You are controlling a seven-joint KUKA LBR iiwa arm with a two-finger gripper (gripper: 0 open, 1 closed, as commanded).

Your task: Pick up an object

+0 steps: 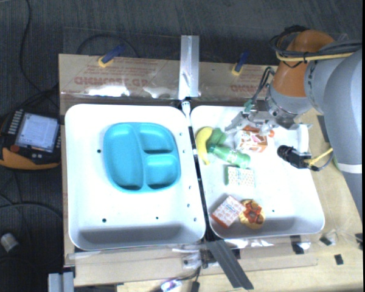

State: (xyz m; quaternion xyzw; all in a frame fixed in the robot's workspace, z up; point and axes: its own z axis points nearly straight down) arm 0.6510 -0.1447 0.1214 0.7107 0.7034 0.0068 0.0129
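Observation:
My gripper (253,120) hangs over the back of the right bin (304,212), just above a white and orange carton (253,140). Nothing shows between its fingers. Left of it lie a green bottle (227,151) on its side and a yellow banana (202,143) against the bin's left wall. A pale green patterned packet (240,176) lies in the middle of the bin. Near the front sit a red and tan box (227,211) and a small orange and red snack bag (252,213).
The left bin (85,218) holds a blue divided tray (142,156). A metal post (189,72) stands behind the wall between the bins. A handheld device (30,137) lies on the floor to the left. The arm fills the upper right.

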